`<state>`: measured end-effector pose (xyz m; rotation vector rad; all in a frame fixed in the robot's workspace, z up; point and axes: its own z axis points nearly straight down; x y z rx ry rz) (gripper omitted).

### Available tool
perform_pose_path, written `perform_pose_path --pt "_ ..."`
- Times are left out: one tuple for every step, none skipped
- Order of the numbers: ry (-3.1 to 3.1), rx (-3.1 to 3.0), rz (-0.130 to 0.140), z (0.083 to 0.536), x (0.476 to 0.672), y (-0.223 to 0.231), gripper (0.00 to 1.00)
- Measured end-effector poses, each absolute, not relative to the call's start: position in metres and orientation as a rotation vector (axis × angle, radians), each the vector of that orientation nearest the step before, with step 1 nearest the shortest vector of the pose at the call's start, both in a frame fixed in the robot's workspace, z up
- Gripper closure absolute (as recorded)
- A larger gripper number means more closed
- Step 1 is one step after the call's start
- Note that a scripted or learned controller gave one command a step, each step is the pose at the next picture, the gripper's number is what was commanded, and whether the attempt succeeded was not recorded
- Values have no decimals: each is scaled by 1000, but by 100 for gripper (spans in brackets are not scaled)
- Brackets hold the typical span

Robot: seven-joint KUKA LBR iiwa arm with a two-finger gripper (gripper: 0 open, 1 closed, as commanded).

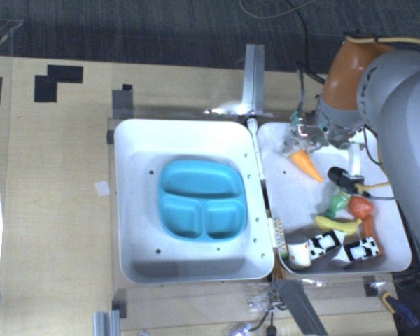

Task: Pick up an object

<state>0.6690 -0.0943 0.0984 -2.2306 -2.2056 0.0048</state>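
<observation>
The gripper (pixel 302 133) is hovering in the upper right of the frame, over the right bin (pixel 280 180). The toy carrot (pixel 306 164) is lying just below it, its long axis slanting toward the lower right. Whether the gripper is spread cannot be told.

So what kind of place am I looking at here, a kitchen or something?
More likely a robot test lab. A grey robot arm reaches over two white bins on a wooden bench, one holding toy food like a carrot and banana.
</observation>
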Motion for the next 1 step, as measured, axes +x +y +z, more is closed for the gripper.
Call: perform_pose_path --pt "-2351 -2095 -7 188 670 -80 100"
